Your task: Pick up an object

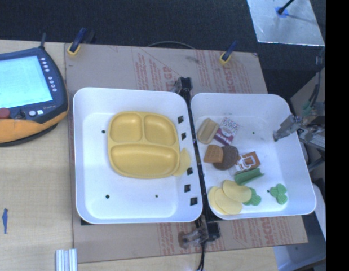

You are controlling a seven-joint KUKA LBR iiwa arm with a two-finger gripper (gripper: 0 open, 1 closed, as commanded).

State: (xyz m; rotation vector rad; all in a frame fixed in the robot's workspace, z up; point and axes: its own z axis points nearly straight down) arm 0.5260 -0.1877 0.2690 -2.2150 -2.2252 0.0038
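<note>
The right bin [264, 109] holds several toy foods. A beige slice [207, 130] lies beside a white and pink packet [228, 127]. Below them a brown toast piece [213, 153] leans on a dark round piece [227, 158], next to a small brown and white packet [249, 161]. A green stick [248, 176], yellow slices [229, 197] and two small green pieces [253, 198] [279, 193] lie near the front. My gripper [286, 130] hangs at the bin's right side, apart from all the foods, with nothing seen in it.
A yellow divided plate [145, 144] sits in the left bin [89, 179]. A teach pendant [27, 95] rests on the bench at far left. Clamps [77, 41] [228, 54] grip the cardboard at the back.
</note>
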